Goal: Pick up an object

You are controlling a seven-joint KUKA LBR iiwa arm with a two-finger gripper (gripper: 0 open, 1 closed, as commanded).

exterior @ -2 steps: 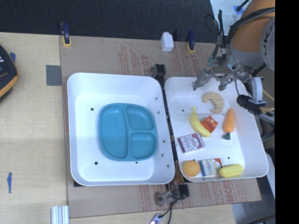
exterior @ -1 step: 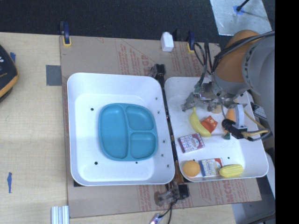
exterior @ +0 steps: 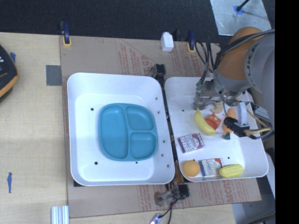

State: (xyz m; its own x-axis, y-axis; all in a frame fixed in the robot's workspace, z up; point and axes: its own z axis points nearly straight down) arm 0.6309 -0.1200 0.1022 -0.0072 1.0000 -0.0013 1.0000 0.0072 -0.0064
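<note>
The gripper (exterior: 203, 101) hangs low over the far part of the right bin (exterior: 180, 90), its tip just above the top end of the banana (exterior: 204, 122). Whether it is spread or pressed together I cannot tell; the metal parts blur into one dark cluster, and nothing is visibly caught in it.

The banana lies tilted, its upper end nearest the gripper. Touching the banana on its right is a small red packet (exterior: 213, 121), and beyond that a carrot (exterior: 228, 123). Nearer the camera from the banana sits a red-and-white carton (exterior: 190, 143), and further on an orange (exterior: 190, 168), a flat box (exterior: 210, 167) and a corn cob (exterior: 231, 171) in a row along the near wall. The left bin (exterior: 79, 125) holds a blue divided plate (exterior: 127, 131).

The banana looks the likeliest target. To do this well, I judge the gripper should shift toward the banana's middle, straddle its narrow width, go down fully, and avoid pinching the red packet along with it.
</note>
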